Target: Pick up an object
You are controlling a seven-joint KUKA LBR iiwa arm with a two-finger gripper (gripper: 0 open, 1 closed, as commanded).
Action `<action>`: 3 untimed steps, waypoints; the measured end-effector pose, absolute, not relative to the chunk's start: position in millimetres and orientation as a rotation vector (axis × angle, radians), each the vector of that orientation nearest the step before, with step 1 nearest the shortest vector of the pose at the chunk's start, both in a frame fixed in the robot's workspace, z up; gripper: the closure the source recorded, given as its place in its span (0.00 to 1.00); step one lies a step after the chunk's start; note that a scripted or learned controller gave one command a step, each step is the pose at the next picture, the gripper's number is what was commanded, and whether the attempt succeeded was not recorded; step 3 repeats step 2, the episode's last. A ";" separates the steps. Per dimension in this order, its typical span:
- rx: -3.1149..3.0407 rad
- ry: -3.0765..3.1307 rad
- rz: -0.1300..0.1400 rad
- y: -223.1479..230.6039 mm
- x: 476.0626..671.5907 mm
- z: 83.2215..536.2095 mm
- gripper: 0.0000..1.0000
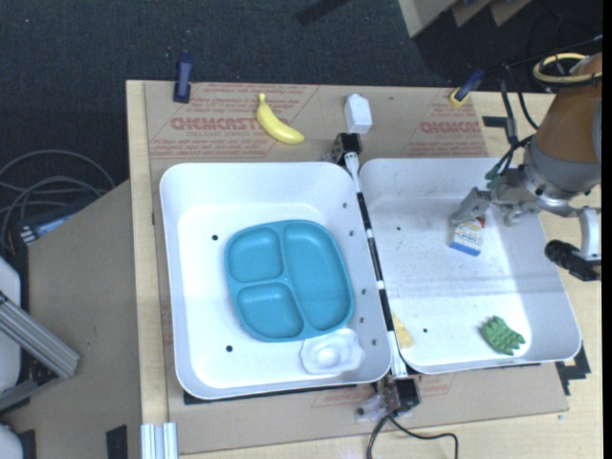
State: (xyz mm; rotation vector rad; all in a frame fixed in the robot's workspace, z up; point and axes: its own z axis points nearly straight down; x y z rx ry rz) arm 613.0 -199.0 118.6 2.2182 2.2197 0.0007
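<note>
The green object point(502, 336) is lying at the near edge of the right bin point(535, 285), while the tool point(473, 220), farther back, is hanging with its fingers closing on a small white-and-blue packet point(468, 237) directly beneath it.

right bin point(535, 285) centre bare — green toy point(502, 335) near corner

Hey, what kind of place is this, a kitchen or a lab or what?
Most likely a robotics lab test bench: a robot arm reaches over two white bins, which sit on a cardboard-covered bench, and loose cables lie on dark carpet.
</note>
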 end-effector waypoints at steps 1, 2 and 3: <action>2.221 2.224 -0.001 -181.4 610.9 97.6 0.00; 2.219 2.222 0.001 -181.6 611.8 108.5 1.00; 2.219 2.222 0.001 -181.6 611.8 108.5 1.00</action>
